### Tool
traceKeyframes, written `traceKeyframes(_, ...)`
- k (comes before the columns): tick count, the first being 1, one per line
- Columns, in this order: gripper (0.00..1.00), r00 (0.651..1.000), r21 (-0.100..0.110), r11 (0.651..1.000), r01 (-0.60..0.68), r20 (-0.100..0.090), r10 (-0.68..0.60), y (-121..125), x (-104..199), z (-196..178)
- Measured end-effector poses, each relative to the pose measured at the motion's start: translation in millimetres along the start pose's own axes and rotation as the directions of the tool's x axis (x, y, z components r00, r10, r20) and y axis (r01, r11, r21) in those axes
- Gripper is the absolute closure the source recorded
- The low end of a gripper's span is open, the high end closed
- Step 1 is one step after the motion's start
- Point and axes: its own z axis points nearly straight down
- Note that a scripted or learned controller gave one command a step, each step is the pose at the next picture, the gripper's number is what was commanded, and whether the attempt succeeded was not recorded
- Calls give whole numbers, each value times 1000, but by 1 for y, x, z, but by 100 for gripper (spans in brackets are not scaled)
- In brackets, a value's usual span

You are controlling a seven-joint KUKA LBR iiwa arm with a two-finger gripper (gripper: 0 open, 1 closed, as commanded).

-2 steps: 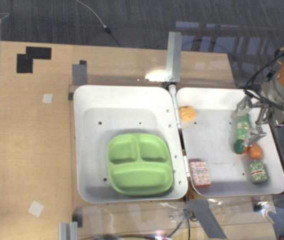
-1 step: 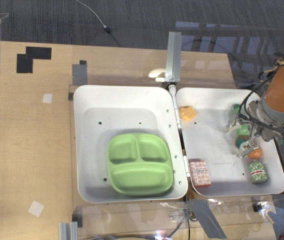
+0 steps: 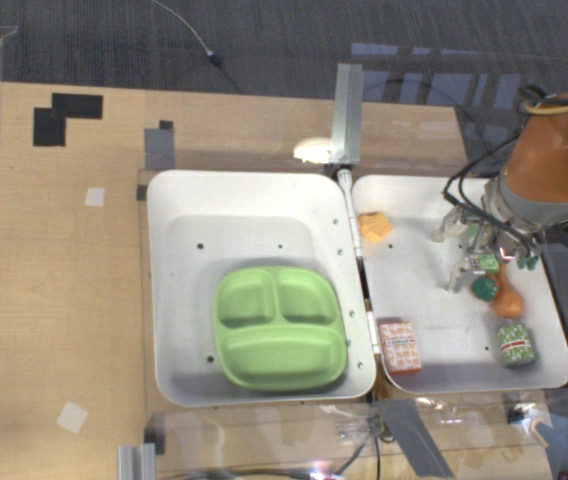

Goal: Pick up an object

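Camera view, read left to right. Left bin (image 3: 164, 268): green tray (image 3: 280, 328) at its 6 o'clock. Right bin (image 3: 414, 208): yellow piece (image 3: 374, 227) at 10 o'clock, carton (image 3: 399, 346) at 7 o'clock, can (image 3: 515, 345) at 5 o'clock. Gripper (image 3: 484, 263) hangs at 3 o'clock, just above a green-and-orange item (image 3: 496, 295), the likely target. Judged best practice: descend vertically, straddle the item's narrow axis, close only once seated low. Jaw state cannot be told; cabling clutters the fingers. Arm is cropped at the right edge; the item's shape is unclear.
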Motion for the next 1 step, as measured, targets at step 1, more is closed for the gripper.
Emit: traceKeyframes(1, 100, 1000, 4, 1000, 5, 15, -5, 0, -5, -16)
